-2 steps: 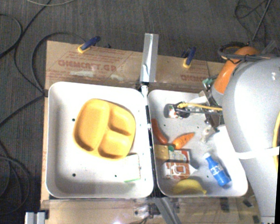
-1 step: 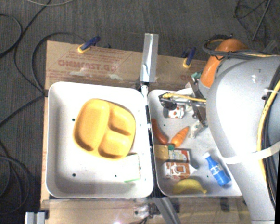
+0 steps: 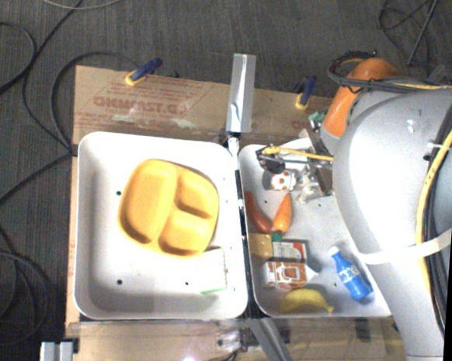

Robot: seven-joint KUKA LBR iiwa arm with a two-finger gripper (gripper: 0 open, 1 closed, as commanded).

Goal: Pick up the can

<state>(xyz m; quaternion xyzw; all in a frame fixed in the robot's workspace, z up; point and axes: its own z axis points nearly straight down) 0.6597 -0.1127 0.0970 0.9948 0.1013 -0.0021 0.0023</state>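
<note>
A small white and red can [image 3: 282, 180] sits in the upper part of the right bin [image 3: 324, 222], just above the tip of a carrot. My gripper [image 3: 310, 179] hangs low over the same corner, right beside the can on its right. The big grey arm covers the bin's right side and hides most of the gripper. I cannot make out whether the can is between the gripper's parts or only next to them.
The right bin also holds an orange carrot [image 3: 283, 212], a red sausage-like piece [image 3: 257, 213], two juice cartons [image 3: 286, 263], a banana [image 3: 306, 300] and a blue bottle [image 3: 351, 275]. A yellow compartment tray [image 3: 171, 206] lies in the left bin [image 3: 94, 267].
</note>
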